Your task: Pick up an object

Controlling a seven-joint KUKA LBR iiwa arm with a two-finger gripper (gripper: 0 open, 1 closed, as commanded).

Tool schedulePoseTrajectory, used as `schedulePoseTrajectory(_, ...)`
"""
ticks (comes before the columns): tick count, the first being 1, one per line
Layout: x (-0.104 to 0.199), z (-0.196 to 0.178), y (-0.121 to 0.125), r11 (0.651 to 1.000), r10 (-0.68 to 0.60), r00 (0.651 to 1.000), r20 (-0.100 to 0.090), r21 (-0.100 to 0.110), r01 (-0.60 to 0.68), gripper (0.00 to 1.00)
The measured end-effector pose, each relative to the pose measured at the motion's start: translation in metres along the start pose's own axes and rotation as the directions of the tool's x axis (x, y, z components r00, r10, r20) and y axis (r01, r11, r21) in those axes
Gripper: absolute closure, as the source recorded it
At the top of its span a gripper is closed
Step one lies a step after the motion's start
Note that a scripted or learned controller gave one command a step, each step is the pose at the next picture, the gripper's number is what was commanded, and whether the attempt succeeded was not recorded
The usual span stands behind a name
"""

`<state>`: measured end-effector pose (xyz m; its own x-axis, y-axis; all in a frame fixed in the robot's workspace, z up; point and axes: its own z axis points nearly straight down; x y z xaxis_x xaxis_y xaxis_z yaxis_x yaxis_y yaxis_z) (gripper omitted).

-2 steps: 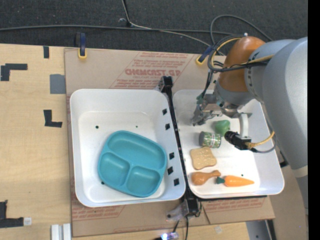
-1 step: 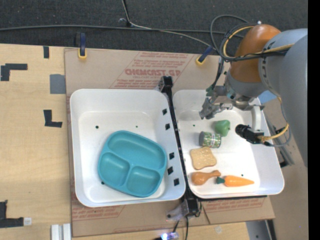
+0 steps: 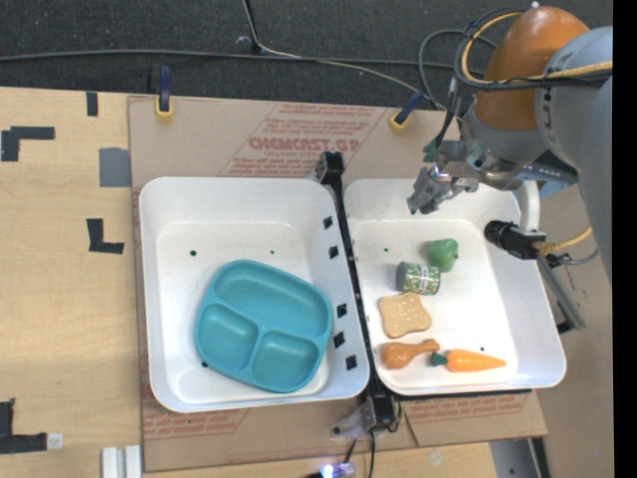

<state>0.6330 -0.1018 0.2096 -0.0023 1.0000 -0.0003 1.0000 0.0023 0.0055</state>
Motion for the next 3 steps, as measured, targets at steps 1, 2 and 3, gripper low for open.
schedulePoseTrajectory(1,-0.003,-0.047,0.009,1.0,0.001,1.0,0.0,0.001,-0.001,1.0)
schedulePoseTrajectory(2,0.043,-0.03,-0.02,1.0,-0.002,1.0,-0.001,0.009,0.002,1.0)
schedulePoseTrajectory(3,0.09,-0.035,-0.041,1.0,-0.003,1.0,-0.001,0.008,0.003,1.0)
